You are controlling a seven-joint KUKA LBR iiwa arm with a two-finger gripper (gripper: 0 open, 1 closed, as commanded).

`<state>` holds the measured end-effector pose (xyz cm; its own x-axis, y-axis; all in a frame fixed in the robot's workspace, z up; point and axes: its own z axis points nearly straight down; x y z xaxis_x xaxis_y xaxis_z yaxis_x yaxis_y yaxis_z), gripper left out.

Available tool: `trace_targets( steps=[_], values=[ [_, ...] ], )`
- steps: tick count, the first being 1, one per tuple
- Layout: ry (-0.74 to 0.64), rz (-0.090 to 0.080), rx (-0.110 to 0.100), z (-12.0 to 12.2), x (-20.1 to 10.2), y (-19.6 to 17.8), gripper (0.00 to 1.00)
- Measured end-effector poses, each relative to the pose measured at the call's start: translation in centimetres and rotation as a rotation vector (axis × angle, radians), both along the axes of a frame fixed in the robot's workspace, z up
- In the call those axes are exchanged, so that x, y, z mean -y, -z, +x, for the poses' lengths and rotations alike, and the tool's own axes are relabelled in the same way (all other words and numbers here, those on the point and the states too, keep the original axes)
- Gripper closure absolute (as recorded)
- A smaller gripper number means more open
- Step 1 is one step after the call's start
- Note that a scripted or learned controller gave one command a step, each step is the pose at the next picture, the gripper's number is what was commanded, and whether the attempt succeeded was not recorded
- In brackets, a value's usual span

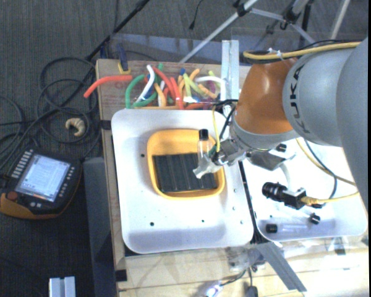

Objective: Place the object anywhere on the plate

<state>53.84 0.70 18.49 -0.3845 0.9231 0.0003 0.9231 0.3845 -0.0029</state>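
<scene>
A yellow plate (156, 148) sits in the middle of the left white bin (136, 221). A dark, ridged rectangular object (175, 172) lies flat on the plate and covers most of its floor. My gripper (204, 164) hangs over the plate's right part, at the right edge of the dark object. From this view it appears to be just above or touching that edge. The grey arm with its orange band (266, 104) reaches in from the right and hides the back of the right bin.
In the right bin (352, 221), a clear tube with black ends (290, 226) lies near the front. Coloured cables (167, 86) are piled behind the left bin. A teach pendant (40, 181) rests on the floor at the left.
</scene>
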Motion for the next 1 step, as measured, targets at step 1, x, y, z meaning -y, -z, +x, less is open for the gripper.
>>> trace_targets(
  steps=[1],
  values=[
    [0.000,0.001,0.000,0.00,-0.01,-0.01,0.00]
  ],
)
